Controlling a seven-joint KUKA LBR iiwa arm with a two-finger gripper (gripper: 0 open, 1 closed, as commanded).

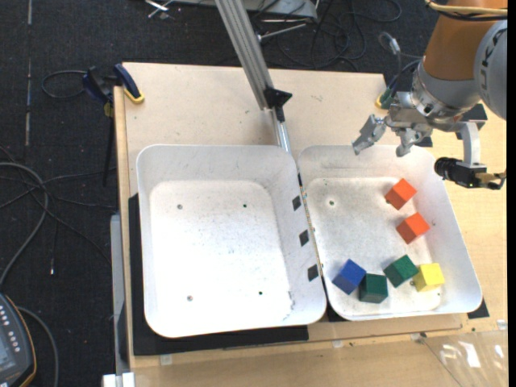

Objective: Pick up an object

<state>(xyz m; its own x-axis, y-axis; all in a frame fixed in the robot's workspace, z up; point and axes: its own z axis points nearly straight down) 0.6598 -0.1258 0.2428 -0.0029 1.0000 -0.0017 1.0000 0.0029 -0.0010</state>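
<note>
The right bin (347, 216) holds several cubes. Two orange cubes (400, 193) (413, 226) lie near its right side. Along its front lie a blue cube (350, 275), two dark green cubes (373, 287) (400, 269) and a yellow cube (430, 276). My gripper (387, 138) hangs over the back edge of the right bin, above and behind the orange cubes. Its two fingers are spread apart, open, with nothing between them.
The left bin (214, 232) sits beside the right one. A slanted metal pole (250, 47) runs from the top down to the gap between the bins. A blue and yellow clamp (121, 83) grips the bench's back left corner. Cables lie on the floor.
</note>
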